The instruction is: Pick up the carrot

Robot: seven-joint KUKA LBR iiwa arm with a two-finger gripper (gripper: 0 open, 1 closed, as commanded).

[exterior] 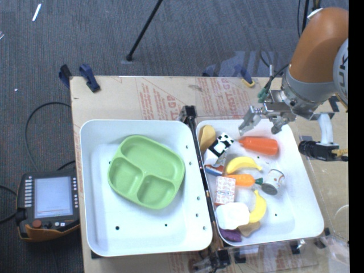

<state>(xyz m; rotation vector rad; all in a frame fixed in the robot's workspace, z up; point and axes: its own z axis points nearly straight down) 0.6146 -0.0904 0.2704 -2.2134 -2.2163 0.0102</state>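
The gripper (263, 122) is seen with fingers spread, nothing clamped; the carrot (240, 180) lies well below it.

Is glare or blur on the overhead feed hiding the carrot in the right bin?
Camera view: even, soft lighting, with faint shadows. The white right bin is bright but not washed out; the carrot reads clearly orange against it, partly under the banana. The gripper is slightly soft at its edges, and the whole frame is low in resolution.

Carrot (243, 180): small, orange, green stem end pointing right, lying flat mid right bin (304, 195), just below banana (243, 164).
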